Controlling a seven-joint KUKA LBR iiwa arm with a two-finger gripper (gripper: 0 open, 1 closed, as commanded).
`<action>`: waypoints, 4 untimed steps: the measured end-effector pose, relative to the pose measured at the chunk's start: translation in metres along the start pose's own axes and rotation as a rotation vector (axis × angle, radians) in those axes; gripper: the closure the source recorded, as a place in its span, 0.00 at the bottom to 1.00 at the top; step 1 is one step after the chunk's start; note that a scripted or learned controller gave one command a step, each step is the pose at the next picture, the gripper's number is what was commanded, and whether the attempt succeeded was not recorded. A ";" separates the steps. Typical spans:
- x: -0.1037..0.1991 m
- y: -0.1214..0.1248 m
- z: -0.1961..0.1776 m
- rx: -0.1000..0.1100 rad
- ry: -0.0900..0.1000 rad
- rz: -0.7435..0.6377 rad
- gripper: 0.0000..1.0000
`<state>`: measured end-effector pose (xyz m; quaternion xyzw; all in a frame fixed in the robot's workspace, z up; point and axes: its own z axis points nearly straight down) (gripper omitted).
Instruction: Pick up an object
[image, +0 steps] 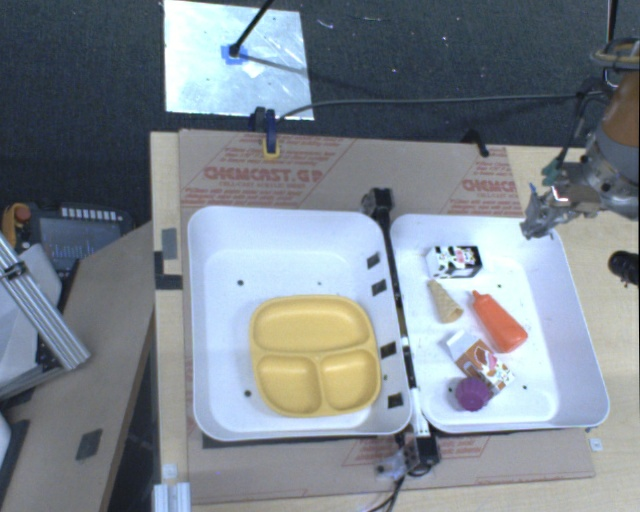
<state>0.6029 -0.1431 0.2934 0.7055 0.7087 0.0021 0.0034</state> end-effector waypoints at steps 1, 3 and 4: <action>0.045 -0.006 0.015 0.007 0.003 -0.004 1.00; 0.151 -0.014 0.026 0.006 0.002 -0.004 1.00; 0.208 -0.008 0.029 0.005 0.004 -0.006 1.00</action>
